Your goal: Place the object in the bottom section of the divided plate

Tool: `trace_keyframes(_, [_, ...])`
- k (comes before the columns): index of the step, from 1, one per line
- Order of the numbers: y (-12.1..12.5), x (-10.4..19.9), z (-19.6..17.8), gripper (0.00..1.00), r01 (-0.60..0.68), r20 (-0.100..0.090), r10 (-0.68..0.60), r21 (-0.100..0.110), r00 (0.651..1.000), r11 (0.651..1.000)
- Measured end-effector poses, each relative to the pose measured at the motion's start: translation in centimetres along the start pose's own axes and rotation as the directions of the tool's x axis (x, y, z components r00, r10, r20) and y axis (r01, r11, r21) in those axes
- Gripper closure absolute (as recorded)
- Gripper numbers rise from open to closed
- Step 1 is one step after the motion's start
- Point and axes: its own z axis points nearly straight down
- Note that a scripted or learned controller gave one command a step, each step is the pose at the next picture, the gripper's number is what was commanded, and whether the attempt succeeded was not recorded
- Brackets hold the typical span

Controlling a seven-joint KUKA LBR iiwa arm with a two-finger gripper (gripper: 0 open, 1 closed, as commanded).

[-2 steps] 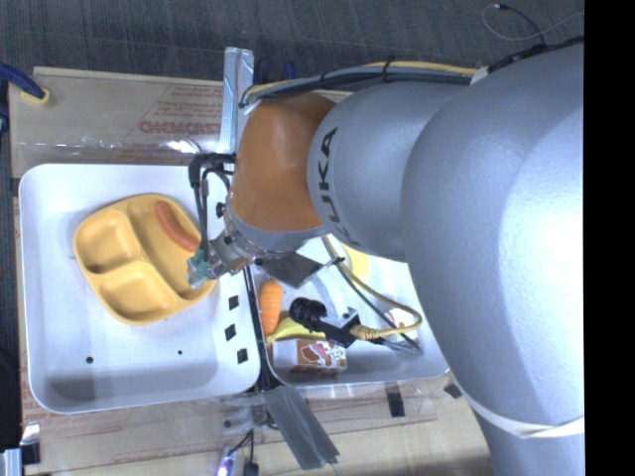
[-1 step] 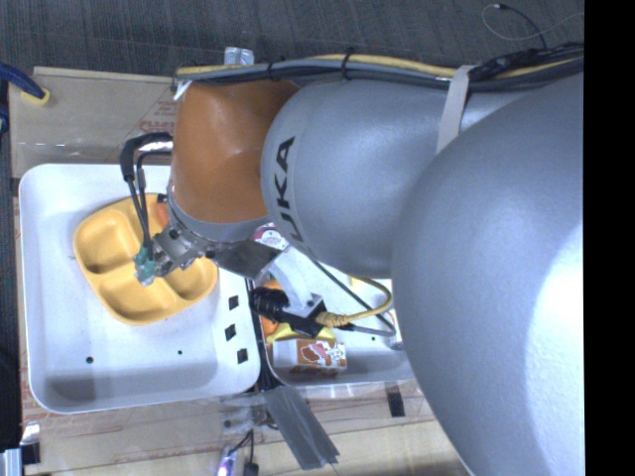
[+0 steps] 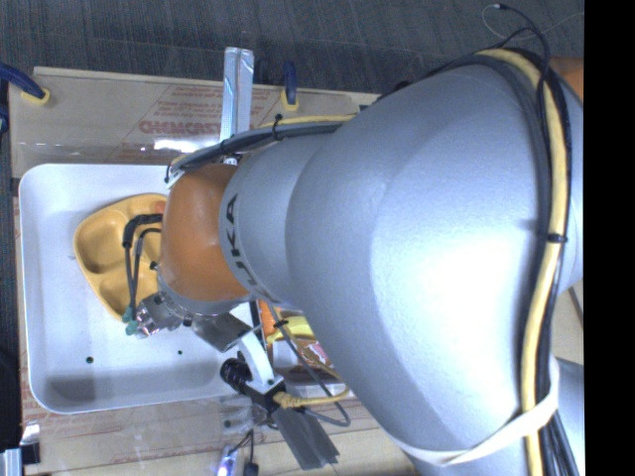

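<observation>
arm (image 3: 427,256): grey bulk nearest the lens, filling 3 o'clock | orange band (image 3: 198,236): at centre, over the plate | gripper: under the wrist, grip cannot be told | object: hidden, place unknown | divided plate (image 3: 104,241): yellow, 9 o'clock in white bin (image 3: 50,365) | step: likely carry or placing | next: lower over bottom section

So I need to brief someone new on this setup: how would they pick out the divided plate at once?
Start with the left white bin, the shallow tray on the bench. The divided plate lies in its upper half, partly hidden beneath the arm's orange band. It is the one yellow thing in the bin, with raised ridges splitting it into sections.
</observation>
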Motion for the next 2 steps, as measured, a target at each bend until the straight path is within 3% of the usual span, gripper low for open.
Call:
trace_keyframes(1, [1.8,2.5,1.8,1.00,0.265,0.005,-0.265,-0.014,0.964,0.964])
trace_keyframes(2, [5.6,2.2,-3.7,1.00,0.438,0.003,-0.438,-0.005,0.899,0.899])
